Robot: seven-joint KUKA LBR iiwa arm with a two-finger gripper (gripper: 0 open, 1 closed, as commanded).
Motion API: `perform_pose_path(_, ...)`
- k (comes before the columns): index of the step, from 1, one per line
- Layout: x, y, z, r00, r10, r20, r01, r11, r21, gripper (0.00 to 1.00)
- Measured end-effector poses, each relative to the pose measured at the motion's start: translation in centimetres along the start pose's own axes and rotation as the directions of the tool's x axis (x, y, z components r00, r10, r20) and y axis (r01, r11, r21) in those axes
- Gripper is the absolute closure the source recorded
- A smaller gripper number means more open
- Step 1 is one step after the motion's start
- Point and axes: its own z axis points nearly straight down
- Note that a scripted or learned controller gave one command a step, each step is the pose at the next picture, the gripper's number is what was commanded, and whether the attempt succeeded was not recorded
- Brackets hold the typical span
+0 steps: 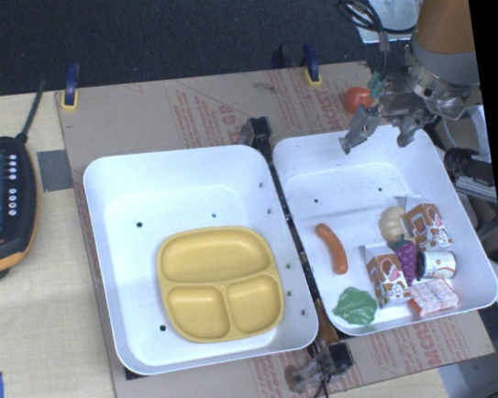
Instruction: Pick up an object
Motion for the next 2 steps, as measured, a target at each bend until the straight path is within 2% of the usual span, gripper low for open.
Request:
perform_pose_path(1, 2.7, -6.0, 9.2, 1.0, 0.0, 0.0, 0.0, 1.0, 0.002, 0.0)
perform_pose_path(2, 0.7, -7.5, 18.8, 1.0, 0.0, 0.0, 0.0, 1.0, 0.001, 0.0)
